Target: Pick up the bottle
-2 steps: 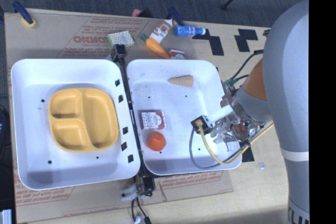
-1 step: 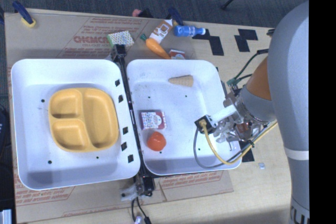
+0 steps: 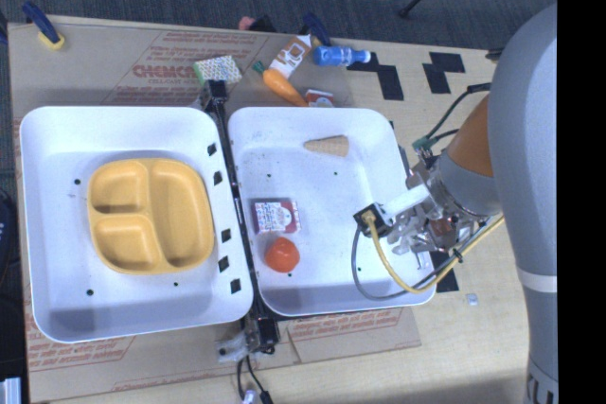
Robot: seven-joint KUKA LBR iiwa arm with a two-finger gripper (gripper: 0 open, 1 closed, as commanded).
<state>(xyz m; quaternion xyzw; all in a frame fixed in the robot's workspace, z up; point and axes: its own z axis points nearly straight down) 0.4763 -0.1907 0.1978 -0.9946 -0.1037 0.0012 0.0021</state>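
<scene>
A small blue bottle point(image 3: 338, 56) lies on its side on the cardboard behind the right bin point(image 3: 312, 298), outside of it. Beside it to the left lies a white and orange tube-like container point(image 3: 292, 55). My gripper point(image 3: 413, 236) hangs over the right rim of the right bin, far in front of the blue bottle, with yellow and black cables looping under it. I see nothing held in it. The grey arm and its orange band come in from the right.
In the right bin lie a tan cone point(image 3: 327, 146), a red packet point(image 3: 275, 216) and a red-orange ball point(image 3: 281, 254). The left bin point(image 3: 57, 317) holds a yellow divided plate point(image 3: 150, 214). An orange carrot point(image 3: 283, 87) and a chequered pad point(image 3: 218, 69) lie behind the bins.
</scene>
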